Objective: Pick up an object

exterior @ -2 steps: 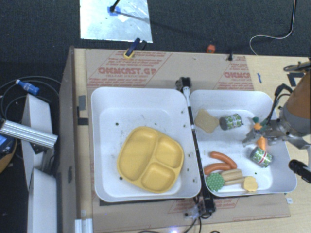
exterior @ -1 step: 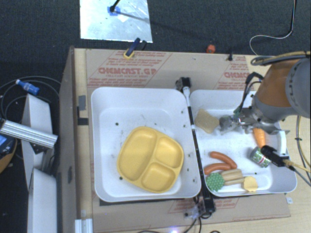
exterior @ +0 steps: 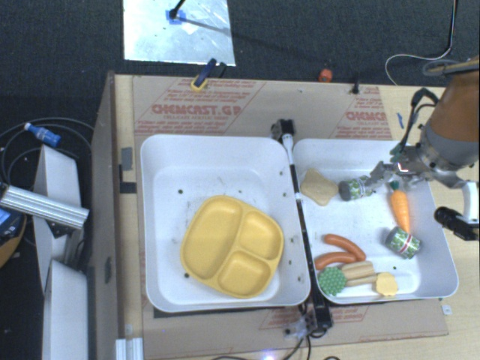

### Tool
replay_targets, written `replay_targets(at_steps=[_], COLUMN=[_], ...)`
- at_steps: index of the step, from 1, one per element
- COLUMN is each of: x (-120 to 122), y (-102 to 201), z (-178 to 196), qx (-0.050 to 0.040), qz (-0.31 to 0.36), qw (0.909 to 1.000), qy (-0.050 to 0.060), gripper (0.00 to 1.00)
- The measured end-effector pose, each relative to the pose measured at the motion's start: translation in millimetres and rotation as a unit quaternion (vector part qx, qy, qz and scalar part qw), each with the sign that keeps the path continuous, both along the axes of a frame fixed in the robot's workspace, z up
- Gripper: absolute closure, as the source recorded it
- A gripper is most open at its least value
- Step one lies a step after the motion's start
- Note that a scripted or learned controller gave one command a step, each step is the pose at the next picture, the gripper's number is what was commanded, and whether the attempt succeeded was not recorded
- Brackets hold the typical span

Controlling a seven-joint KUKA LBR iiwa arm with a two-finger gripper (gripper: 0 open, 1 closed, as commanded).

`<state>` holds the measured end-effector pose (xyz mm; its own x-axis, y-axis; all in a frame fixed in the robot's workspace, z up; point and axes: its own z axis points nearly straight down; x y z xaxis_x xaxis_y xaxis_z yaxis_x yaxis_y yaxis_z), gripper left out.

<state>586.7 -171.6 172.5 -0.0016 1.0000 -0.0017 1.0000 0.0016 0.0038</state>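
Note:
My gripper (exterior: 373, 181) hangs low over the back of the right bin (exterior: 442, 276), reaching in from the right. Its tip sits right against a small grey-green can (exterior: 350, 190) lying on the bin floor; I cannot tell whether the can is gripped. A beige bread slice (exterior: 318, 187) lies just left of the can. An orange carrot (exterior: 400, 209) lies just below the gripper. Nearer the front are a green-and-red can (exterior: 403, 242), two sausages (exterior: 342, 241), a broccoli piece (exterior: 331, 280), a tan stick (exterior: 359, 271) and a yellow piece (exterior: 386, 284).
The left bin (exterior: 161, 201) holds a yellow divided plate (exterior: 232, 246). A black divider clip (exterior: 285, 130) sits where the two bins meet. A black arm part (exterior: 457, 222) overhangs the right bin's right rim. Cables run behind the bench at the right.

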Motion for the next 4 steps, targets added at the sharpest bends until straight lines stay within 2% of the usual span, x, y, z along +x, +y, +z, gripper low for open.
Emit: replay_targets(at_steps=[1,2,3,4], x=[-15,-14,-40,-40], y=[-37,-36,36,36], z=[-71,-60,-42,-42], qx=[-0.0012,-0.0016,0.0010,0.0007], qz=[0.000,0.001,0.001,0.001], qw=[1.0000,1.0000,1.0000,1.0000], qy=[-0.002,-0.004,0.001,0.001], gripper=[0.00,1.00,1.00,0.00])
